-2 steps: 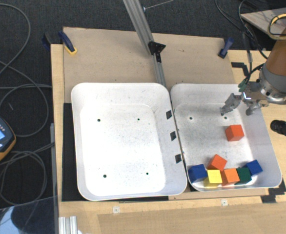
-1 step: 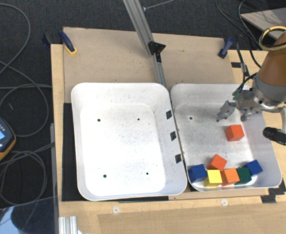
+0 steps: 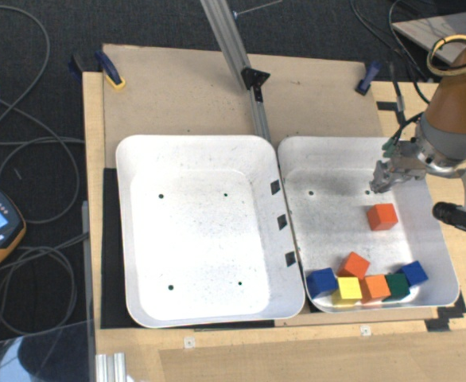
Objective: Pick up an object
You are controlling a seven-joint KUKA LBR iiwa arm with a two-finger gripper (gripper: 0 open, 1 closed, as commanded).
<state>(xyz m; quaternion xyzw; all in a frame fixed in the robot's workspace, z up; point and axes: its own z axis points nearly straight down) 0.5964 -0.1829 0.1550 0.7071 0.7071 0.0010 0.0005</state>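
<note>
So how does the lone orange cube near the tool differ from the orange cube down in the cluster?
The lone orange cube sits apart on bare bin floor, just below the tool; the cluster's upper orange cube is packed against the yellow cube and its neighbours. The lone one lies nearly square to the view; the cluster one is turned diagonally. Both look alike in colour and size, and both lie in the right bin.

Arm (image 3: 456, 102): orange-brown rounded band, a grey ring beneath it.
Wrist: pale grey flange, just above the fingers.
Gripper (image 3: 382, 180): small grey metal block; its details are blurred.
Cables: thin dark leads run beside the wrist, above the fingers.
Side piece (image 3: 456, 213): black cylindrical part, right of the fingers.
</note>
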